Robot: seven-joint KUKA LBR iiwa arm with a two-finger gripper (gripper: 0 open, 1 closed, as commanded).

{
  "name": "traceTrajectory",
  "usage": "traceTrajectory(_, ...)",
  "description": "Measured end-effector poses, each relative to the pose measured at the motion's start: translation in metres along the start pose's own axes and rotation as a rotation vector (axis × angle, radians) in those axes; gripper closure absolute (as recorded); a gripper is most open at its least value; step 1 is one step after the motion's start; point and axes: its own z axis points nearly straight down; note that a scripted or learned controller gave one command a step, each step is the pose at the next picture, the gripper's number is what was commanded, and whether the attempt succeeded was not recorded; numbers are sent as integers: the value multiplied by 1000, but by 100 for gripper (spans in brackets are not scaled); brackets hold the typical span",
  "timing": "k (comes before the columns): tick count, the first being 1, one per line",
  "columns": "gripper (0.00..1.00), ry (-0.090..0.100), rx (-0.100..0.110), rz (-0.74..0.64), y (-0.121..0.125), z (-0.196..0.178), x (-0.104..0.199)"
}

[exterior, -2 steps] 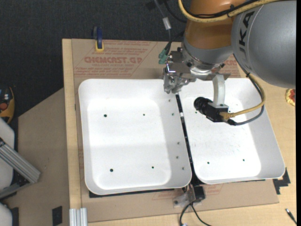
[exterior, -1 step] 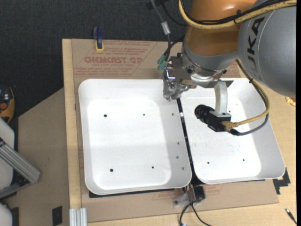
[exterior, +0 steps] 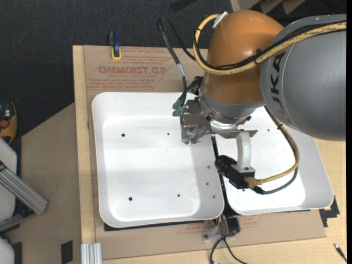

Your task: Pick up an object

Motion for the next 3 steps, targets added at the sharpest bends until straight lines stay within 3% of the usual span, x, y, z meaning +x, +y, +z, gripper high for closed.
traceTrajectory(1, 100, 2, -16, 0, 19, -55, 13)
traceTrajectory(2, 100, 1, -11, -2, 71, -1, 65)
traceTrajectory(3, 100, -1, -17, 9, 95, -58, -19)
